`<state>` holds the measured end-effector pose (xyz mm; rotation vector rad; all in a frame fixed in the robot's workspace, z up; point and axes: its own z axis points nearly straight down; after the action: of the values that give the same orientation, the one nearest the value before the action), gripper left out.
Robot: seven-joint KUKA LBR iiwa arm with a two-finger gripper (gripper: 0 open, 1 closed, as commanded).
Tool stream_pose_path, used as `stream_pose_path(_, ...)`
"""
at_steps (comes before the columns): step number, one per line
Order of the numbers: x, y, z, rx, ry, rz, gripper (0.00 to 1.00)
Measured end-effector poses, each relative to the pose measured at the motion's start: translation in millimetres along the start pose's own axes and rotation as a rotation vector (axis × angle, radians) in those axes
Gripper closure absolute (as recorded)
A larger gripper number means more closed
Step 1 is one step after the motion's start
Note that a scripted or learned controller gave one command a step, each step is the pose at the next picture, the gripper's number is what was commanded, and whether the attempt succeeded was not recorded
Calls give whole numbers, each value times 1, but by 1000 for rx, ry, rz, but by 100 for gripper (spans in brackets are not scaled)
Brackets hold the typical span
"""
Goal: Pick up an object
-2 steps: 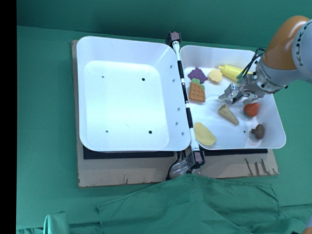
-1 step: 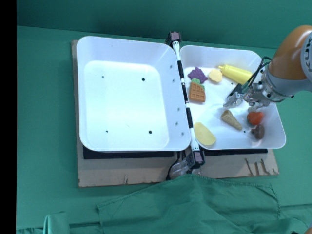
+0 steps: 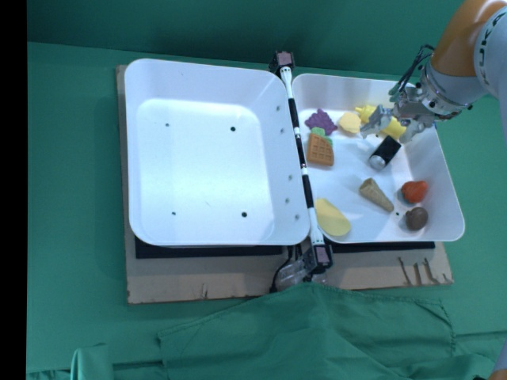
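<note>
My gripper [image 3: 390, 125] hangs over the back of the right bin [image 3: 444, 180], above a yellow toy [image 3: 369, 115] and just behind a black cylinder [image 3: 385, 153]. Near it lie a yellow lemon-like piece [image 3: 349, 122], purple grapes [image 3: 321, 119] and an orange waffle piece [image 3: 320, 150]. Further forward sit an ice-cream cone [image 3: 376, 194], a red strawberry [image 3: 413, 191], a brown ball [image 3: 416, 218] and a yellow banana-like piece [image 3: 333, 218].
The left bin [image 3: 206, 153] stands beside the right one, with a black-and-white bar [image 3: 298, 141] between them. Both rest on cardboard [image 3: 198, 287]. Green cloth [image 3: 317, 331] bunches at the front.
</note>
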<state>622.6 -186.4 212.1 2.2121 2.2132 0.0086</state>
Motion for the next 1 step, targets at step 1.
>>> stream_pose_path(1,-1,22,-13,5,2,3,0)
